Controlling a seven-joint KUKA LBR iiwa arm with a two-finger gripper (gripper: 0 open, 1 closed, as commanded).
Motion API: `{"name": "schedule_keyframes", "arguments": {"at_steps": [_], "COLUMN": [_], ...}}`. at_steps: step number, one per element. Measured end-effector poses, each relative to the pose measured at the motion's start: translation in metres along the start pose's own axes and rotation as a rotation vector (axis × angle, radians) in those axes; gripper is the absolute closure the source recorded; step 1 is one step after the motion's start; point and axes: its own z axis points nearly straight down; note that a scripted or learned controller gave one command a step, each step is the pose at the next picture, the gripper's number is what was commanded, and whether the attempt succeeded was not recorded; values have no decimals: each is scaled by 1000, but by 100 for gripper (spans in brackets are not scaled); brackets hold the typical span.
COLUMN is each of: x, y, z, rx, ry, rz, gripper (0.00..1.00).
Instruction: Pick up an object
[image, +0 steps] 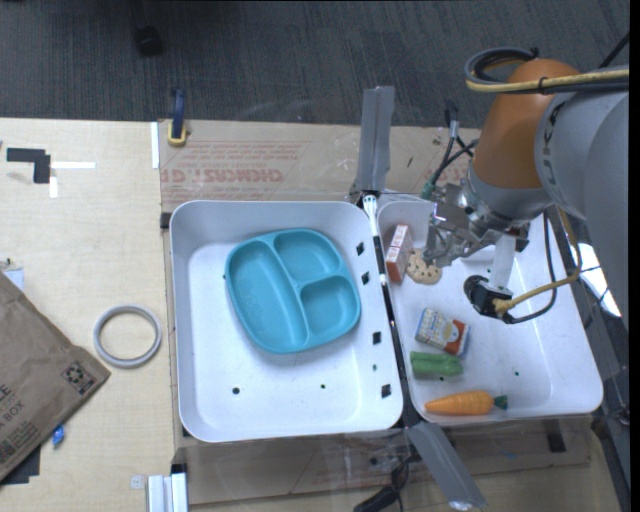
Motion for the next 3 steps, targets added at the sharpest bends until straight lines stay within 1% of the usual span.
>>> {"name": "schedule_keyframes", "arguments": {"at_steps": [1, 2, 3], "x": [68, 64, 20], "y": [43, 44, -28], "z": [-10, -32, -1], "rx": [-3, -4, -2], "ry": [0, 1, 1], "rz": [124, 124, -630], "gripper": [100, 100, 100]}}
